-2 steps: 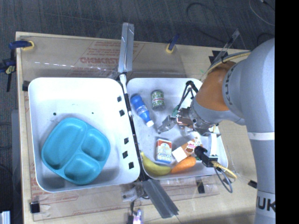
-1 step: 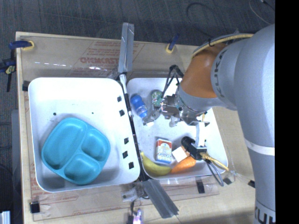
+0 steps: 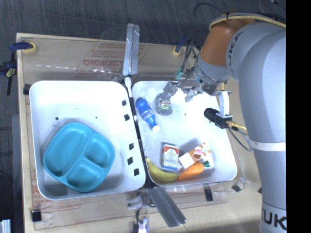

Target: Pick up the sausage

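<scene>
Gripper (image 3: 179, 91) fingers spread apart, nothing between them; small round jar (image 3: 164, 105) just beside its left finger. Cannot tell which nearer item is the sausage, nor its axis

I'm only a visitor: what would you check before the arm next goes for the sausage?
1. Sausage found: cannot tell; nothing in the right bin plainly reads as one.
2. Gripper over target: not ok; the gripper hangs over a small can.
3. Gripper carrying nothing: cannot tell.
4. Room beside the can: not ok; a bottle lies close by.
5. Near end uncluttered: not ok; banana, carrot and carton crowd together.
</scene>
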`<move>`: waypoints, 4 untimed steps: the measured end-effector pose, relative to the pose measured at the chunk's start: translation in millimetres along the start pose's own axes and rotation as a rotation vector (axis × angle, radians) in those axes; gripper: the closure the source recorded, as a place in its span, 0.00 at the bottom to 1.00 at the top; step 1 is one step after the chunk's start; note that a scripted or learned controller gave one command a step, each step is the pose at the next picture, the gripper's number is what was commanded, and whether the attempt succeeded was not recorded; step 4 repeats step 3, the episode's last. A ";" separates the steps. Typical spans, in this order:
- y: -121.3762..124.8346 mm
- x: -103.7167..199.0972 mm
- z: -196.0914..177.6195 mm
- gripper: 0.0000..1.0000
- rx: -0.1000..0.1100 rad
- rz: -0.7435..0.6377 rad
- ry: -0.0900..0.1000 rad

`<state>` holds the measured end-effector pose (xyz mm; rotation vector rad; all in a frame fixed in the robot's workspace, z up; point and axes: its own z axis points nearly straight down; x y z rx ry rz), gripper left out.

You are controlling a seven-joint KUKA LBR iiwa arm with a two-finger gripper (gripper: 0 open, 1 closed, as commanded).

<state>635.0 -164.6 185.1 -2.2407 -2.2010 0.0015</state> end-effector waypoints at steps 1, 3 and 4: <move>-6.4 78.1 -6.5 0.00 0.002 -0.195 0.001; -6.0 78.7 -16.3 0.00 0.004 -0.200 0.002; -6.0 78.7 -16.3 0.00 0.004 -0.200 0.002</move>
